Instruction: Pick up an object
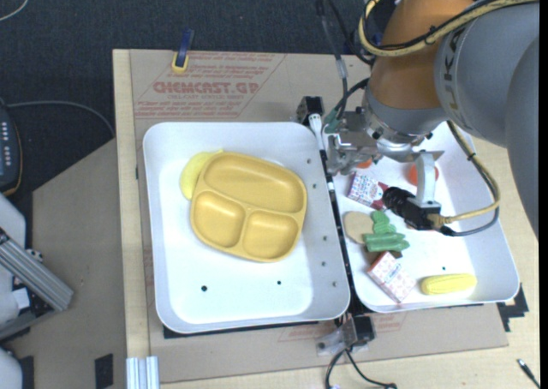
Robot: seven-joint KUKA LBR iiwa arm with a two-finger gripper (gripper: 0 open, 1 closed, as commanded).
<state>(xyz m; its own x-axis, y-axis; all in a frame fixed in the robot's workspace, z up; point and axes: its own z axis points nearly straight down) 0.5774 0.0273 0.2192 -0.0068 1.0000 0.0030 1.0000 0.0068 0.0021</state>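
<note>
Over the right bin: the gripper (392, 154) is held low above the bin's far end, with the orange-banded wrist (419, 44) directly above it, presumably so a straight descent onto the clutter can be made.
Finger state: cannot be told, since the fingers are masked by the wrist.
Candidate objects: a green toy (383, 236), a small patterned box (390, 276), a yellow corn cob (447, 284), a tan disc (355, 224) and a patterned packet (364, 188) are crowded in the right bin (501, 267), the packet lying nearest the gripper.
Left bin (248, 297): a yellow divided tray (248, 205) is laid flat, overlapping a yellow item (193, 171) at its far-left edge.
Judgement: nothing is judged lifted yet.
</note>
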